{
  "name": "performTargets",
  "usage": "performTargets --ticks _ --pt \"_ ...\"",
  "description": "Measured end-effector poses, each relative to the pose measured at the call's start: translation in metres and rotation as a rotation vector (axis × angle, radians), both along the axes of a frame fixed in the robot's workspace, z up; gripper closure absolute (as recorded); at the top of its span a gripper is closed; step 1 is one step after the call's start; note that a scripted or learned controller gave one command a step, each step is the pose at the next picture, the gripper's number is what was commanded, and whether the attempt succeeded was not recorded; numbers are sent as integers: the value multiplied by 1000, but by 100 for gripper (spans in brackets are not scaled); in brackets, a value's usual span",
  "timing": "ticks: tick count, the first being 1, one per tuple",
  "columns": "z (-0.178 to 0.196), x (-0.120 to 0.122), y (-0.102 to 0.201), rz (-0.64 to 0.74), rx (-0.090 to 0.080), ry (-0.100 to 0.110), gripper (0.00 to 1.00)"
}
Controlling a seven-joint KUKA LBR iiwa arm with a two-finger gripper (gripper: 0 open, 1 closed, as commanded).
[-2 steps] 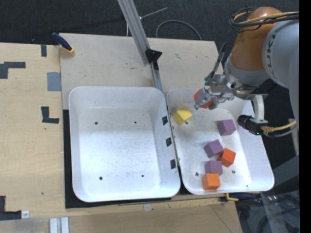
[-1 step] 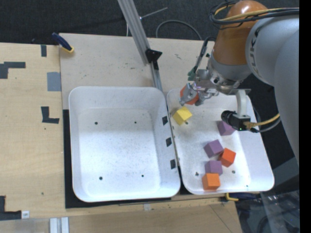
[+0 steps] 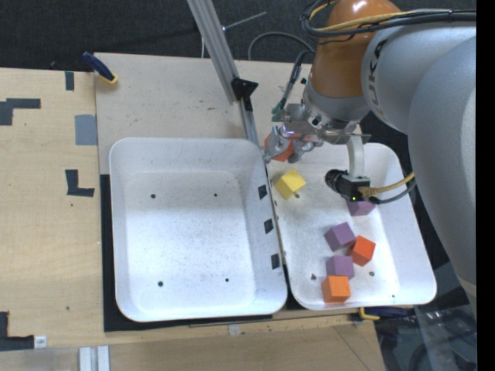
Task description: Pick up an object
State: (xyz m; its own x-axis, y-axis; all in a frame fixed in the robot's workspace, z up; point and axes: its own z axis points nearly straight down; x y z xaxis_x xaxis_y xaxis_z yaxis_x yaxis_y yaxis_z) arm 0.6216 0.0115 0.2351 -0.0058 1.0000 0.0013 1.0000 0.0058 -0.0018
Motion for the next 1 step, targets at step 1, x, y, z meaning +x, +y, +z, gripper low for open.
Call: performTargets --ticks 1 --pt "-1 12 64 2 0 0 100"
